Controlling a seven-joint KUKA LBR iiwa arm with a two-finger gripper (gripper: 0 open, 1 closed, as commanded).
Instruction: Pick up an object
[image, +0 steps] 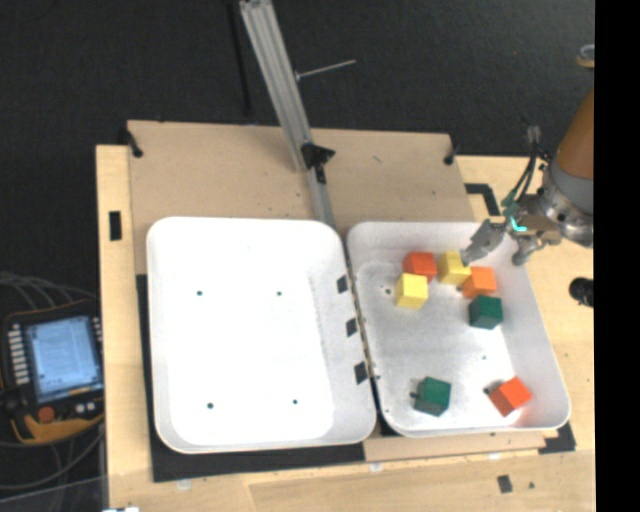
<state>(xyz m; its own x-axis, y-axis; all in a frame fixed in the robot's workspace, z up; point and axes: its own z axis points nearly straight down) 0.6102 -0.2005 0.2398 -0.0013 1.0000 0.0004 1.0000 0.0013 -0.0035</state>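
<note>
My tool (503, 243) hangs spread open above the blocks; I'd center over one orange block (481, 280) before closing.

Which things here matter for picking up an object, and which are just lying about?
For the job:
gripper, at the right bin's far edge
right bin
orange blocks
yellow blocks
green blocks

Lying about:
left bin
handheld screen, left of the bench
metal pole
</note>
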